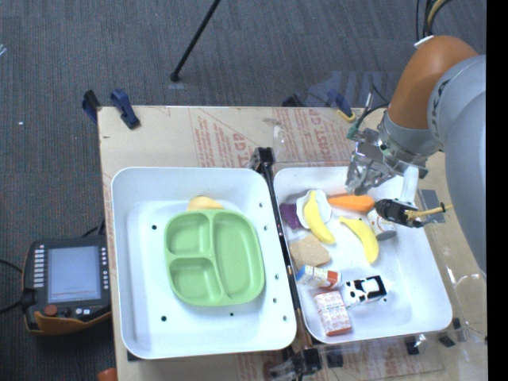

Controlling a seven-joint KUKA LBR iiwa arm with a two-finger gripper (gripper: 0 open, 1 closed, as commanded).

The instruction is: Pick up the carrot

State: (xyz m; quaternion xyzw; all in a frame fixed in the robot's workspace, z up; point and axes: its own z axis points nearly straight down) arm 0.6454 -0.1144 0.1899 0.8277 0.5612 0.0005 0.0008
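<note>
Two white bins lie side by side on the bench, and I go from the big things to the small ones. Biggest is the grey arm [464,125] with its orange band, which reaches in from the right above the right bin [432,292]. The left bin [131,292] holds a green divided plate [214,258], with something pale yellow just behind it. In the right bin I see two bananas [363,237], a slice of bread [309,252], a small red packet [332,313] and a black-and-white toy [366,290]. The carrot [352,203] lies near the far edge of this bin, with its long axis almost across the view — the thick end toward the right, the thin end toward the bin's middle. The gripper [363,176] hangs just above and slightly behind the carrot, close to its thick half. Its fingers look a little spread and nothing is between them, so it holds nothing. In my judgement the coming move depends on one relation: the carrot is directly under and a bit to the front of the gripper, so a short descent should do — with the fingers closing across the carrot's narrow width, not along its length. One banana lies just beside the carrot and could be pushed.
</note>
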